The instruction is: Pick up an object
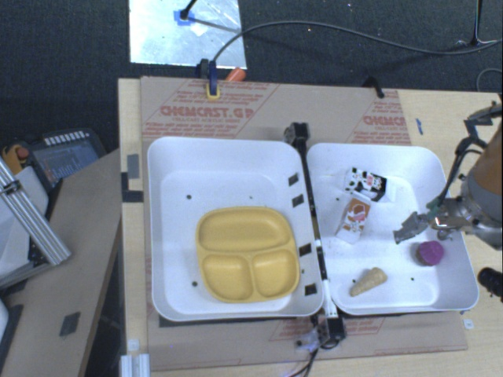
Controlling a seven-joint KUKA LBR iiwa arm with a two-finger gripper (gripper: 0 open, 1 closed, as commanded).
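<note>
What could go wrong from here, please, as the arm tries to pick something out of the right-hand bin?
1. The end effector sits beside the purple round object, not over it. A descent here might nudge it away.
2. That object lies near the right bin's wall, which could leave little room for a finger on that side.
3. The small carton and the black-and-white packet lie close together, so a grasp at either might disturb the other.

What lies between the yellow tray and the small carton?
In the camera view, the two bins' adjoining rims lie between the yellow tray and the small carton.
</note>
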